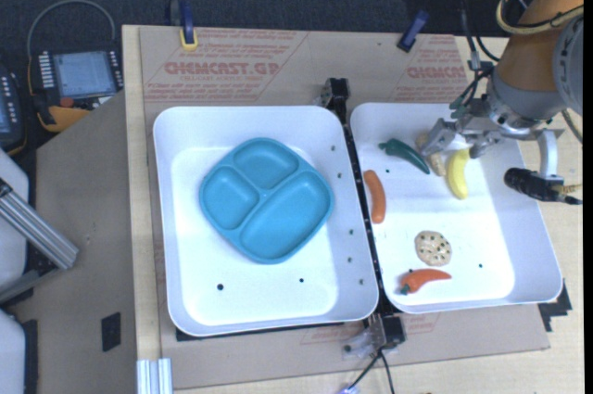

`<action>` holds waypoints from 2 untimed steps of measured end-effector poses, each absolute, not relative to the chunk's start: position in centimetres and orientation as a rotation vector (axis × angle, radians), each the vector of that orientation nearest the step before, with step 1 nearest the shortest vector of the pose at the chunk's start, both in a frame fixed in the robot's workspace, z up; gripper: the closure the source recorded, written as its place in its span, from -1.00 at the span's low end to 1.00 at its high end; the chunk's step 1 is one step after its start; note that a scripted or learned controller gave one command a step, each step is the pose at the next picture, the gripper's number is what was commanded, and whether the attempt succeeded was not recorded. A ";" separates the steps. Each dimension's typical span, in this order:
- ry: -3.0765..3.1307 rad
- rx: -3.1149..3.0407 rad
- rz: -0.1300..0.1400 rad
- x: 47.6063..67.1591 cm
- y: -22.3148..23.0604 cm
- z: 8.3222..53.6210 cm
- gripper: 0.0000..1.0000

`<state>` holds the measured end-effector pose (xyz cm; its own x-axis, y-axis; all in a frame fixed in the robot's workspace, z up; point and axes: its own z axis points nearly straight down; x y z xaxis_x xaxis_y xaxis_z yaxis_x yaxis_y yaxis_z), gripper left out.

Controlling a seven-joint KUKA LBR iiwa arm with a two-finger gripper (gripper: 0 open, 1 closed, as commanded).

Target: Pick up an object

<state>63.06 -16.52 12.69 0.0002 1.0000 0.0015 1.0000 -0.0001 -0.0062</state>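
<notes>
White bins sit side by side on the counter point(148, 197). Left bin point(185, 290) holds a blue divided plate point(266, 198). Right bin point(519, 262) holds a yellow banana point(457, 174) at the far end, green pepper point(405, 154) left of it, sausage point(375, 196) by the left wall, cookie point(432, 246), red chili point(424, 280) nearest. Gripper point(460, 140) is low over the banana's far end, jaws apart (nothing between them).
</notes>
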 end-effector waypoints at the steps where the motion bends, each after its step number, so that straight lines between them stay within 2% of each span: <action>1: -2.229 -2.227 -0.008 63.5 -16.6 9.3 -1.00; 2: -2.238 -2.234 -0.016 63.8 -16.7 10.6 1.00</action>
<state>63.79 -16.68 10.60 -0.0015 1.0000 -0.0074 0.9998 0.0017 0.0221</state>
